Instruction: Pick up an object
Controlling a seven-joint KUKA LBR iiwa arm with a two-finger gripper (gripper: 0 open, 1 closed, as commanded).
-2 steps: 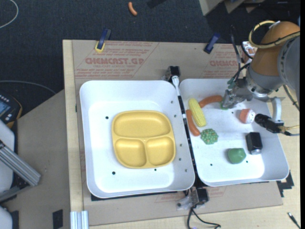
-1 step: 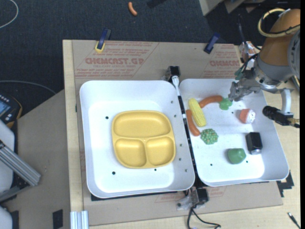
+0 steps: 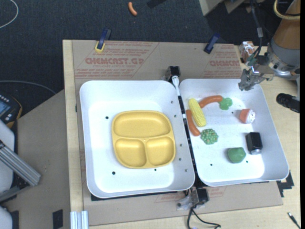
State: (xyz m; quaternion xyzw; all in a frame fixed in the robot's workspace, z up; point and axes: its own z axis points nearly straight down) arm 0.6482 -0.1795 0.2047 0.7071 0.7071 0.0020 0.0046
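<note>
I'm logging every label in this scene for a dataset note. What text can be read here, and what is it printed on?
"CHEMCAST GP" in red, printed on the brown board behind the left bin.
The same red print repeats behind the right bin, partly cut off and too blurred to read in full.
Smaller red lines around both prints are too small to read.
The toys and the yellow tray bear no readable text.
</note>
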